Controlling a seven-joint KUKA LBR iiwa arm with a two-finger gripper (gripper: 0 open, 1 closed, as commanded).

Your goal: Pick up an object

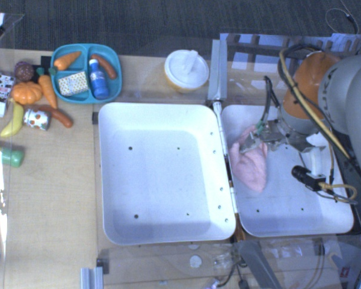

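The soft pink crumpled cloth-like object [251,164] lies in the right shallow white plastic bin [301,218], close to that bin's left wall and toward its far half. The end effector [257,138] sits right at the far end of the pink object, touching or nearly touching it; whether its fingers are spread or pressed together cannot be told from this slanted view, and nothing shows the object actually caught between them.

For a good pick, I judge the fingers should bite into a raised fold of the limp material rather than skim its edge, then lift straight up so it clears the bin wall beside it.

Left of that bin is the second white bin [162,230]. Beyond it on the table [45,221] stand a white lidded cup [186,70] and a teal divided plate [111,59] of toy food. Black and yellow cables [316,182] trail just right of the pink object and could snag.
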